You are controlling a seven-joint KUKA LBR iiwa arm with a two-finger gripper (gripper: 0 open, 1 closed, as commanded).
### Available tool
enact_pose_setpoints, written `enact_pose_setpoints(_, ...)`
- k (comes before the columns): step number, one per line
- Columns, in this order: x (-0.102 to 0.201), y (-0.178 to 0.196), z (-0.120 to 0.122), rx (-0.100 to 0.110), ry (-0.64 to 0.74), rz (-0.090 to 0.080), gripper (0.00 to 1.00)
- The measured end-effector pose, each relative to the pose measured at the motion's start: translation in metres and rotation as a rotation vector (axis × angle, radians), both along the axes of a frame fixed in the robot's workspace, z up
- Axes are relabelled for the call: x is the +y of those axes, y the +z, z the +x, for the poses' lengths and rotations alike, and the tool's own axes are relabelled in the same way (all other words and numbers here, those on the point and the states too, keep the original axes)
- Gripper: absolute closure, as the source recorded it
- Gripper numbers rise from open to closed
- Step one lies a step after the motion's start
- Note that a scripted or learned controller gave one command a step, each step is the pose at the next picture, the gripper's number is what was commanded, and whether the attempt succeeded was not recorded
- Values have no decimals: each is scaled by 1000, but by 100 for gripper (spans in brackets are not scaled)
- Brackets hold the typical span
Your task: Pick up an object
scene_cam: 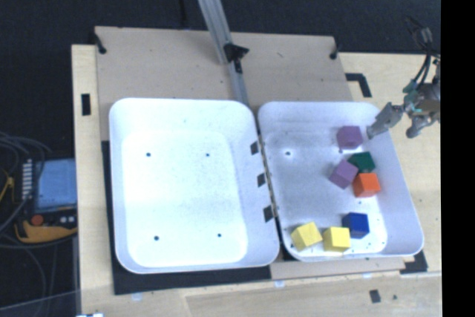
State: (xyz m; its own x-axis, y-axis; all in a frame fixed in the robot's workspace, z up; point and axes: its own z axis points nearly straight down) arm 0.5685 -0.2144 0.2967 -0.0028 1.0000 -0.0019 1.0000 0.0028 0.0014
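Note:
The right bin (297, 131) holds several small blocks. A purple block (349, 136) lies near its far right corner, with a second purple block (344, 173), a green one (362, 161) and an orange one (367, 184) clustered below it. A blue block (356, 223) and two yellow blocks (306, 235) (336, 237) sit along the near wall. My gripper (398, 122) hangs over the bin's far right rim, just right of the upper purple block. It is open, its two fingers spread, with nothing between them.
The left bin (182, 182) lies beside the right one, joined by small clips at the shared wall. A slanted metal rail (211, 7) crosses the bench's far side. Cables and a blue box (56, 183) sit off the bench's left edge.

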Motion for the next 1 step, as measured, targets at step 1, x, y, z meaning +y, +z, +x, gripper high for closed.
enact_pose_setpoints(1, 0, 0, 0, 0, 1, 0, 0)
